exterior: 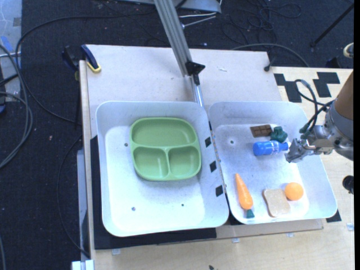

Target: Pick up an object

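In the right bin [315,204] lie a blue bottle-like object [266,148], a brown block [260,131], a small dark green item [278,134], an orange carrot [243,191], a tan slice [276,202] and an orange ball [293,192]. My gripper [295,150] hangs at the right side of this bin, just right of the blue object's end. Nothing shows clearly between its fingers.
The left bin [112,207] holds a green divided plate [166,148]. A slanted metal pole [175,32] rises behind the bins. Cables lie on the dark floor around the bench. Black-and-white markers [315,83] sit at the bench's back right.
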You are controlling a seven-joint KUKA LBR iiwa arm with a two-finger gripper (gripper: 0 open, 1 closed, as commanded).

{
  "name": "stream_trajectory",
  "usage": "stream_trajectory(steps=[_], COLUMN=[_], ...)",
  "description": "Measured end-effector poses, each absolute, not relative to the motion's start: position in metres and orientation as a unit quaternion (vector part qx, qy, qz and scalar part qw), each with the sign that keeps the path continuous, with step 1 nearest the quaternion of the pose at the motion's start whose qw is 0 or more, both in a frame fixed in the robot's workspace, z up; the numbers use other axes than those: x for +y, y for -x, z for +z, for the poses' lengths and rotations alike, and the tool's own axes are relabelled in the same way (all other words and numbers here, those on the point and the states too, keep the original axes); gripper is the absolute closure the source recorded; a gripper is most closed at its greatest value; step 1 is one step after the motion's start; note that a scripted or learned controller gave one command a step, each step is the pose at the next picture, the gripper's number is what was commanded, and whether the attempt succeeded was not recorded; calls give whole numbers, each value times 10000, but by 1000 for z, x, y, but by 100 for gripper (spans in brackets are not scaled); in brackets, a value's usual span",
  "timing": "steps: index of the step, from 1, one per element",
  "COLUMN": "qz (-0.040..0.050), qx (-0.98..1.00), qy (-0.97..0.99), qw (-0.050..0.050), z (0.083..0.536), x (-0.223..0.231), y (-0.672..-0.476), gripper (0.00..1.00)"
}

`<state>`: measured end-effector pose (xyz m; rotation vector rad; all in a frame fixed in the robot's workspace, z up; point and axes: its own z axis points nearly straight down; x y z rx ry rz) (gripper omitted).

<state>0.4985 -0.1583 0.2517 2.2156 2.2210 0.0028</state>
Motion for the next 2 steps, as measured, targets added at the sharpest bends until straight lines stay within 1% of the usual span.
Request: stream_trajectory(steps=[1, 2], qz=[8, 12], qx=[7102, 7100], qy=[-7040, -7042], qw=[3, 2], z=[243, 250], x=[-102, -50], y=[-522, -536], gripper=[100, 100])
